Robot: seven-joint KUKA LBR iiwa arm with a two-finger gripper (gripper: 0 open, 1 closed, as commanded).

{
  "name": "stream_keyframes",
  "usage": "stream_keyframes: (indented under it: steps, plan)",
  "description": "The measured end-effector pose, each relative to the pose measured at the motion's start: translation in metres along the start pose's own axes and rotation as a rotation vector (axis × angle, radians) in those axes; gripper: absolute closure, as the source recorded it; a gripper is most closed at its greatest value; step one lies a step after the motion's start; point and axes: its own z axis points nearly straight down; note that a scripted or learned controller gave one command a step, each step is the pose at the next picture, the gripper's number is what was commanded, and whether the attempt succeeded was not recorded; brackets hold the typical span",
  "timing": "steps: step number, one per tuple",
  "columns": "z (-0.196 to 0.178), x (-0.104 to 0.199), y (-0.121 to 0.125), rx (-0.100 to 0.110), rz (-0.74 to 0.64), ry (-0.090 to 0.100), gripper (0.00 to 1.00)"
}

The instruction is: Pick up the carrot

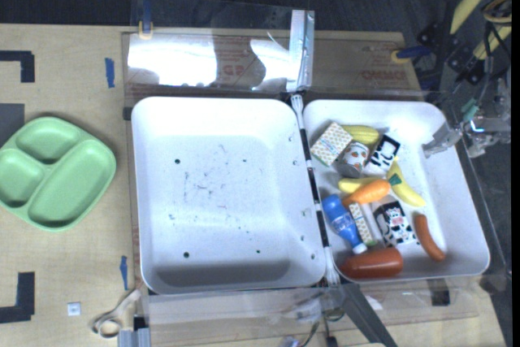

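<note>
The desk (65,53) carries two white bins side by side. The left bin (219,191) sits at the centre; the right bin (455,207) lies at three o'clock of it. A green divided plate (53,172) rests at nine o'clock. In the right bin, the carrot (367,193) lies among toys, touching a yellow banana (406,193) at its three o'clock, with a blue bottle (341,223) at seven o'clock. The pincer (471,130) hangs at the bin's two o'clock rim; whether it is wide or narrow I cannot tell.
</note>
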Motion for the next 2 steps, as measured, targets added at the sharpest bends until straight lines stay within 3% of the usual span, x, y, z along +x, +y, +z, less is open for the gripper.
stream_keyframes:
  steps: [1, 2]
  plan:
    - [0.087, 0.065, -0.015, -0.001, -0.201, 0.000, 0.00]
    - [0.148, 0.107, -0.028, -0.007, -0.345, -0.003, 0.00]
